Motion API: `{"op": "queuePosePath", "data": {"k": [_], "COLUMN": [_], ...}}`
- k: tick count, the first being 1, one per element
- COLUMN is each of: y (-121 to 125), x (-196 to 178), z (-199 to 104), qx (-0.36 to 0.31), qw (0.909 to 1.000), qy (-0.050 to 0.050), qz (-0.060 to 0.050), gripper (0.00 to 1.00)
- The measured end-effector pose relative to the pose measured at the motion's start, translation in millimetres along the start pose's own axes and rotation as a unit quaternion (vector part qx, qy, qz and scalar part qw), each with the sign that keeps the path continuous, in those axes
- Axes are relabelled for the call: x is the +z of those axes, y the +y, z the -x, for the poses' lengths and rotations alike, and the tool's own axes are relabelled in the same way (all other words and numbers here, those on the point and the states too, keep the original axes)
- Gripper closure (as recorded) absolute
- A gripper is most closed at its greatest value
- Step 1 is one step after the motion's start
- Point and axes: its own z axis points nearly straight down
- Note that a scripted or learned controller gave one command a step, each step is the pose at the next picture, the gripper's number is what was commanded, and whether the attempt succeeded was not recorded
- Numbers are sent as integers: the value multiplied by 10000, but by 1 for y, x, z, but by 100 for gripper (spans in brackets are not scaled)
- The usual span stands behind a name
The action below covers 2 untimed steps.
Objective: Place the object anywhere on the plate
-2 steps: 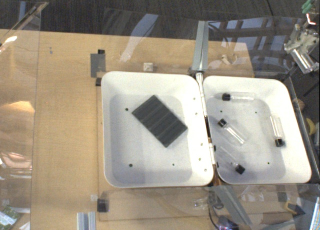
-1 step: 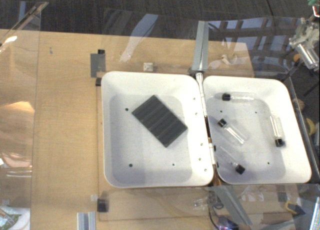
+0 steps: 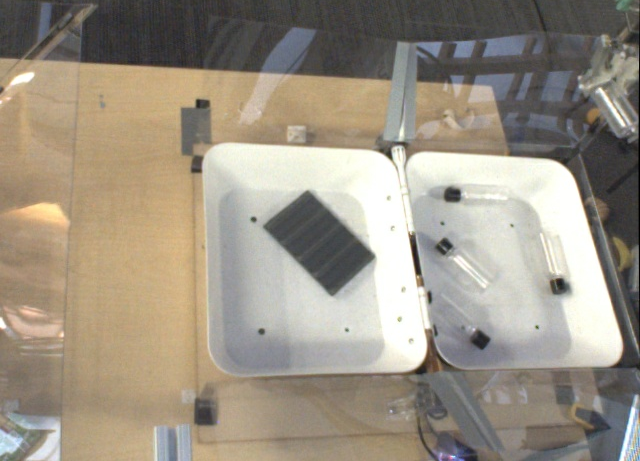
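A dark grey ribbed plate (image 3: 319, 242) lies flat and turned at an angle in the left white bin (image 3: 230, 349). Several clear vials with black caps lie in the right white bin (image 3: 590, 349): one near the back (image 3: 478, 192), one in the middle (image 3: 464, 265), one at the right side (image 3: 552, 259) and one near the front (image 3: 472, 333). My gripper (image 3: 608, 97) hangs at the far upper right, beyond the back right corner of the right bin, well away from the vials and the plate.
A metal bar (image 3: 402, 89) runs back from the seam between the bins. Small black blocks (image 3: 203, 107) and a pale cube (image 3: 296, 134) sit on the wooden bench behind the left bin. Clear panels stand at the bench's left and back.
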Motion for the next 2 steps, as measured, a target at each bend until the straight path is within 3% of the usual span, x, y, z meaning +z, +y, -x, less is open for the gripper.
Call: {"op": "queuePosePath", "data": {"k": [2], "y": [0], "x": [8], "z": [0], "qx": [-28], "qw": [10000], "qy": [-1], "qz": [8], "gripper": [100]}}
